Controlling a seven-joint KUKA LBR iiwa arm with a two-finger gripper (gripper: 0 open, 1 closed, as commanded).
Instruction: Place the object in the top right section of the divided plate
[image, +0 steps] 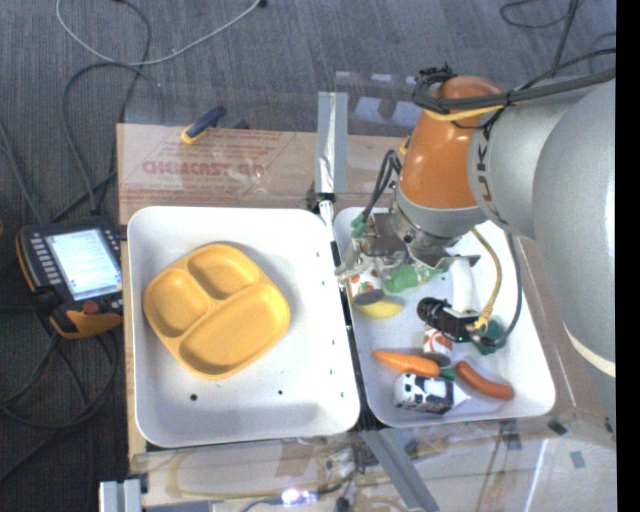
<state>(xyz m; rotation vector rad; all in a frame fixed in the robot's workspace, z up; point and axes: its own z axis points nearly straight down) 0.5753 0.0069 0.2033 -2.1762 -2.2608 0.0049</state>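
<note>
Overhead view of two shallow white bins side by side. My claw hangs low over the upper left corner of the right-hand white bin, among small toys. I cannot tell whether it is spread or pressed together, and nothing is plainly pinched in it.

Just beside it lie a small yellow lemon-shaped toy and a green plastic piece. I judge one of these to be the object to carry, but I cannot tell which. The yellow moulded plastic divided plate sits in the left-hand white bin, well apart from my claw. It is turned at a slant, with two small hollows toward the top and one large hollow below.

To do this step well, I should centre over one toy alone and grip it squarely, since the lemon and the green piece lie close together and I could catch both. The raised walls of both bins stand between pick and plate, so I should lift well clear before crossing. Then I should aim for the middle of the small upper right hollow and release low.

Lower in the right-hand bin, apart from my claw, lie an orange toy carrot, a reddish toy sausage, a black-and-white toy figure and a small red-and-white piece.
</note>
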